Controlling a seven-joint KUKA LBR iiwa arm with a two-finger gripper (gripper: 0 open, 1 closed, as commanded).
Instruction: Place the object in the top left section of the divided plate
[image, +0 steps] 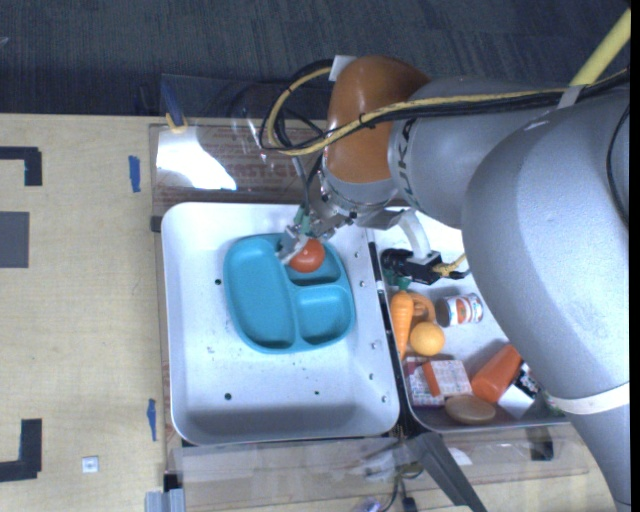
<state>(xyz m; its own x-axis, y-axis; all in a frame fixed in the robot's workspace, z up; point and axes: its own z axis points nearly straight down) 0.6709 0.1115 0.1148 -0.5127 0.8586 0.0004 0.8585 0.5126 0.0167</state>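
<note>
- You have the grey arm (520, 190) coming in from the right of the frame, its orange band (365, 95) at the upper centre, above the bins.
- The gripper (297, 240) is low over the upper right corner of the blue divided plate (262, 300).
- The red round object (308, 258) is right at the gripper's tip, touching it from below in the frame. It is over the plate's small upper right section, close to the ridge that divides it from the large left section.
- From this slant you cannot tell whether the gripper is clamped on the red object or merely resting against it, nor whether the object sits on the plate's floor or just above it.
- The plate lies in the left bin (200, 380), toward the bin's upper middle, with its large section to the left and two small sections to the right.
- In the right bin (452, 245) you see a carrot (401, 318) lying along the left wall, with a yellow-orange ball (427, 340) just beside it.
- A small jar (461, 310) lies to the right of the carrot.
- Lower in that bin are a red-and-white packet (440, 380), an orange block (496, 372) and a brown oval piece (470, 408), close together.
</note>
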